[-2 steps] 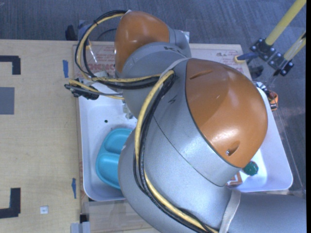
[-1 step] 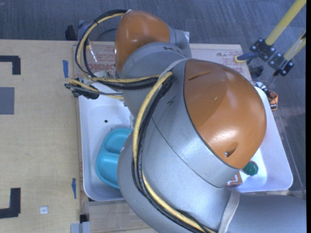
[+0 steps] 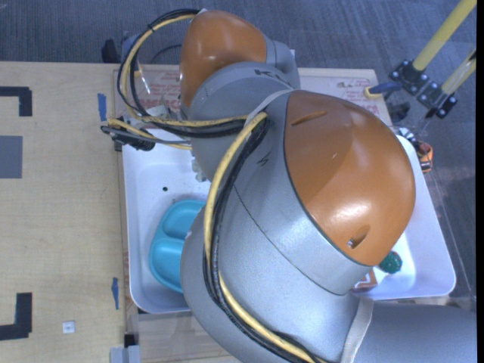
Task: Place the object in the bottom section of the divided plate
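The big grey and orange arm (image 3: pixel 302 203) covers most of both bins. At the lower left of the left white bin (image 3: pixel 144 195) lies a light blue divided plate (image 3: pixel 168 244); part of it shows beside the arm, the rest is hidden under the arm. A small green object (image 3: pixel 391 263) peeks out at the arm's lower right edge in the right bin (image 3: pixel 435 271), with a bit of orange-brown thing (image 3: pixel 368 280) next to it. The gripper itself is hidden behind the arm's body.
Black and yellow cables (image 3: pixel 144 123) loop off the arm over the left bin's upper edge. A wooden bench top (image 3: pixel 53 203) with black markers lies left. A yellow-handled tool (image 3: pixel 435 51) stands at the upper right.
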Available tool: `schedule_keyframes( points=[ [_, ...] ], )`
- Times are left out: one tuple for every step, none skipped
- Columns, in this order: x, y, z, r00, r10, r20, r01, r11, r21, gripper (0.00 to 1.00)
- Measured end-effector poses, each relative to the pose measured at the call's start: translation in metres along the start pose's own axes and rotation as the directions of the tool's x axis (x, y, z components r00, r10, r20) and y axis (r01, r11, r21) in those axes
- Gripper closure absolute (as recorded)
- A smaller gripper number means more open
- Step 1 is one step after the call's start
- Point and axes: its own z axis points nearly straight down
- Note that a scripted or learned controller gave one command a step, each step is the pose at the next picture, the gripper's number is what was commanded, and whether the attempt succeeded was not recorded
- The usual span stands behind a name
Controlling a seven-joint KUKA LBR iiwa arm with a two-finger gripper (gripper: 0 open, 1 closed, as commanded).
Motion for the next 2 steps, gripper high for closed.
schedule_keyframes(
  points=[
    [0.003,-0.001,0.034,1.0,-0.005,0.003,0.005,1.0,0.0,1.0],
    [0.003,-0.001,0.023,1.0,-0.004,0.001,0.004,1.0,0.002,1.0]
  ],
)
